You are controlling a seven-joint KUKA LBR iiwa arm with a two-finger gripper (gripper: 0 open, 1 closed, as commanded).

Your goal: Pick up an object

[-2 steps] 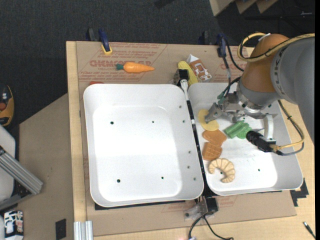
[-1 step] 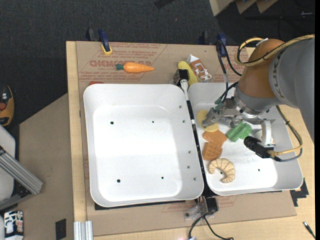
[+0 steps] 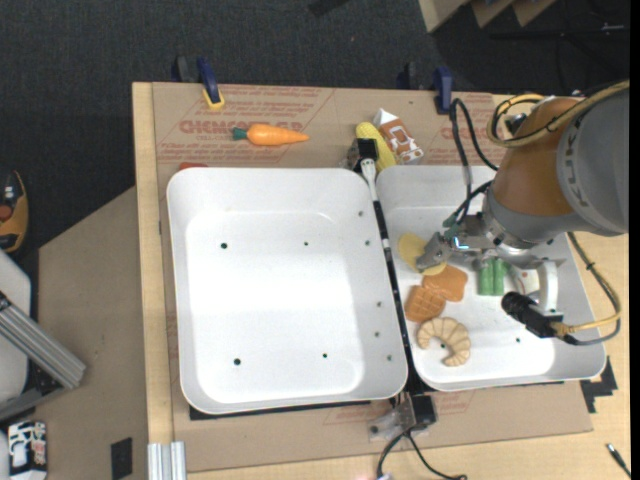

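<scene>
Arm (image 3: pixel 560 173): reaching in from 3 o'clock, grey body and orange band hanging over the right bin.
Gripper (image 3: pixel 437 256): sitting low in the right bin, toward its left side, pointing to 9 o'clock. Dark metal tips are lying just at 3 o'clock of the yellow piece and at 12 o'clock of the bread; how far apart the tips are standing, cannot tell. Nothing is showing between them.
Right bin (image 3: pixel 430 193): holding all the loose food items, clustered in its left half.
Yellow piece (image 3: pixel 409 247): lying by the bin's left wall, just beside the gripper tips; contact cannot be judged.
Bread (image 3: pixel 436 294): orange-brown slices lying at 6 o'clock of the gripper, close under it.
Croissant (image 3: pixel 446 337): lying at 6 o'clock of the bread, near the bin's front wall.
Green item (image 3: pixel 489 277): standing at 3 o'clock of the bread, partly under the wrist.
Left bin (image 3: pixel 200 218): sitting at 9 o'clock of the right bin, walls touching.
Carrot (image 3: pixel 270 136): lying on the bench at 12 o'clock of the left bin, outside both bins.
Banana (image 3: pixel 371 138): lying on the bench at the top of the seam between bins.
Carton (image 3: pixel 400 140): lying just at 3 o'clock of the banana.
</scene>
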